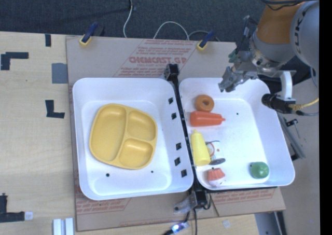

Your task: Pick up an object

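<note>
Approach step is judged in hand. The tool (228, 84) is poised at 12 o'clock over the right white plastic bin (274, 140), nothing held; finger state cannot be told. Nearest, at the tool's 8 o'clock, lies the brown ring doughnut (204, 103); descent is needed.

Two bins are sitting side by side on the surface (31, 125). A divided plate (123, 136) is lying in the left bin (83, 94). In the right bin (270, 140), a ring (204, 103) is lying near the far left corner, with a carrot (206, 119) just in front of it. A bottle (199, 148) is lying along the left edge. A small toy (216, 175) is sitting at the near left corner, and a ball (259, 169) near the near right corner. The pincer (229, 84) is hanging over the far edge.
</note>
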Robot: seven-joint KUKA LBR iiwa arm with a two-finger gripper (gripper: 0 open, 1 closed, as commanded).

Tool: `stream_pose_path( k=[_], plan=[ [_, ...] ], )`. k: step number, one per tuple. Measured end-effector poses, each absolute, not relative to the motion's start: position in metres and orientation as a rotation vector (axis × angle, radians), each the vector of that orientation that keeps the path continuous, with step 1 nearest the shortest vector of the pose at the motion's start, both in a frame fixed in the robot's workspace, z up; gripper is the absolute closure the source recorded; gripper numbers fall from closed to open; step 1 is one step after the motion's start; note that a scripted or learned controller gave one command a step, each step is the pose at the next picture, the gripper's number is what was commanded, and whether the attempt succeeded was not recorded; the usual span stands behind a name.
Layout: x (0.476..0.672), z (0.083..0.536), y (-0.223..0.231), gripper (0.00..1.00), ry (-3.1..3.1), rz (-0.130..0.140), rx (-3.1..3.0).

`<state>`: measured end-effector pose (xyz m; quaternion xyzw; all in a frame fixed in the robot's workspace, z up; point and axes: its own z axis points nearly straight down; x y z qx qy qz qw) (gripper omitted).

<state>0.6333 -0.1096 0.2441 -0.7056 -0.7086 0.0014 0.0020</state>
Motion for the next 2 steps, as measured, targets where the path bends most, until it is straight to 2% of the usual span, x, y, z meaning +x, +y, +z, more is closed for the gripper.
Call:
stream_pose_path(
  k=[1,2],
  plan=[
    [0.628,0.227,-0.061,1.0,-2.223,0.006,-2.213],
    [0.613,0.221,-0.001,1.0,-2.225,0.005,-2.21]
  ],
)
